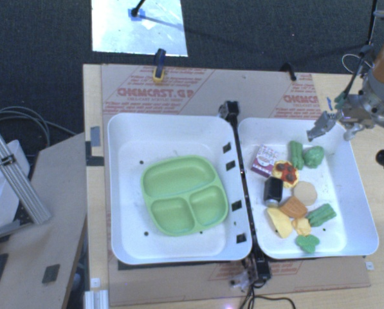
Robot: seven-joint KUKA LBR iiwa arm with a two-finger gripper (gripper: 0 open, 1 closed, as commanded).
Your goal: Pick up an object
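Gripper [336,126] is hovering over right bin's [359,192] far edge w/ jaws spread, holding nothing. Toys [294,195] are lying packed mid-bin, touching. Risk: fingers are likely landing btwn neighbours, nudging them instead of gripping, or grabbing two.

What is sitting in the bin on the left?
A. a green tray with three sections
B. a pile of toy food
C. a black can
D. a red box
A: the left bin has the green tray with three sections; the toy food lies in the right bin.
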